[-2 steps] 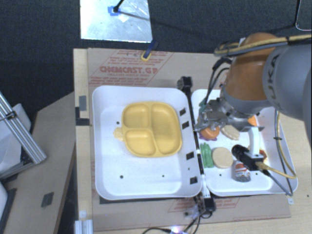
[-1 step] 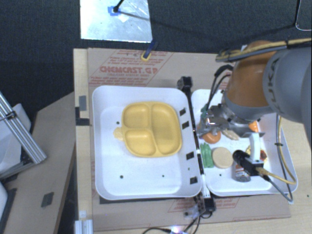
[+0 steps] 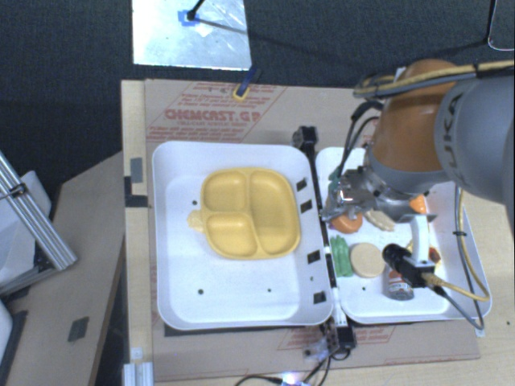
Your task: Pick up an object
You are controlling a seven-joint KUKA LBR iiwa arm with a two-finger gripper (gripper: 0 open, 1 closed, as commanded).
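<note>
Cardboard-lined bench, two white bins; a yellow divided plate (image 3: pixel 245 213) is seen in the left bin (image 3: pixel 173 240). Gripper (image 3: pixel 348 202) is lowered over an orange piece (image 3: pixel 347 223) at the right bin's (image 3: pixel 402 312) left edge, finger state not discernible. A centred, vertical approach is advised, since a green item (image 3: pixel 341 257), tan disc (image 3: pixel 365 259) and divider wall crowd it

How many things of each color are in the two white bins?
Yellow: 1, the divided plate in the left bin
Orange: 1, a piece in the right bin
Green: 1, a ridged piece
Tan: 1, a round disc
Total: 4 that I can tell; the arm covers more.
</note>
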